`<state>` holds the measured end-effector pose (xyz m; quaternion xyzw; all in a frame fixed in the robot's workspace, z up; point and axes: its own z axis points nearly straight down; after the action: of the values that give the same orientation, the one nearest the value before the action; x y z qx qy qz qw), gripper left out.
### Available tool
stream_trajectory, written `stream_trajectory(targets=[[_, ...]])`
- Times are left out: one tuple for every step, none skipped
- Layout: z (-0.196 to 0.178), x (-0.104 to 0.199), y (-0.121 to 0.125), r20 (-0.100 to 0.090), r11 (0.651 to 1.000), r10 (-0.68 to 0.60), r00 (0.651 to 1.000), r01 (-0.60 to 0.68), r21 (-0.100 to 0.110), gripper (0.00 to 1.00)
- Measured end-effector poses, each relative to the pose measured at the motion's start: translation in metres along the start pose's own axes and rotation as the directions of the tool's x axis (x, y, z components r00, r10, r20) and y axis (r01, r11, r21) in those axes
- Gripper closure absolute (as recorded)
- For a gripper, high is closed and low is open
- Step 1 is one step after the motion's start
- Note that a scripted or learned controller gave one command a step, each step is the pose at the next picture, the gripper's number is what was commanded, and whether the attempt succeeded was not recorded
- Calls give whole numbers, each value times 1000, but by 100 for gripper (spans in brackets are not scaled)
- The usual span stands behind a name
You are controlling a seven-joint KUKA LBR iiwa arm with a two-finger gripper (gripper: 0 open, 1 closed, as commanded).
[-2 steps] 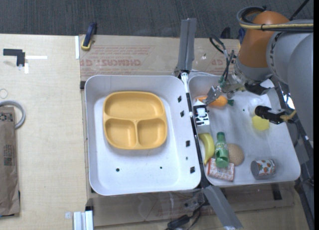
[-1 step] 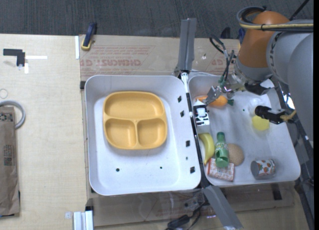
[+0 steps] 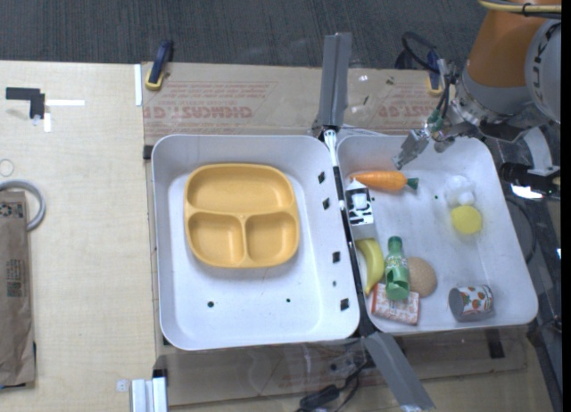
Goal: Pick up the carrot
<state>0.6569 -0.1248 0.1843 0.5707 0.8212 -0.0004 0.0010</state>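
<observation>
The carrot (image 3: 382, 181) lies on its side in the right bin (image 3: 500, 223), near the bin's left wall, orange with a small green stub at its right end. My gripper (image 3: 416, 147) hangs over the bin's back part, up and to the right of the carrot and apart from it. Its fingers point down and to the left with nothing visible between them.
The right bin also holds a yellow ball (image 3: 466, 219), a white lump (image 3: 459, 192), a banana (image 3: 372, 263), a green bottle (image 3: 396, 268), a brown bun (image 3: 420, 276), a red packet (image 3: 394, 306) and a small can (image 3: 470, 302). A yellow compartment plate (image 3: 241, 215) sits in the left bin (image 3: 178, 294).
</observation>
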Motion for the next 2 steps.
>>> stream_trajectory(targets=[[93, 14, 8, -1, 996, -86, 996, 86, -1, 0], [85, 12, 6, -1, 996, -84, 996, 84, 5, 100]])
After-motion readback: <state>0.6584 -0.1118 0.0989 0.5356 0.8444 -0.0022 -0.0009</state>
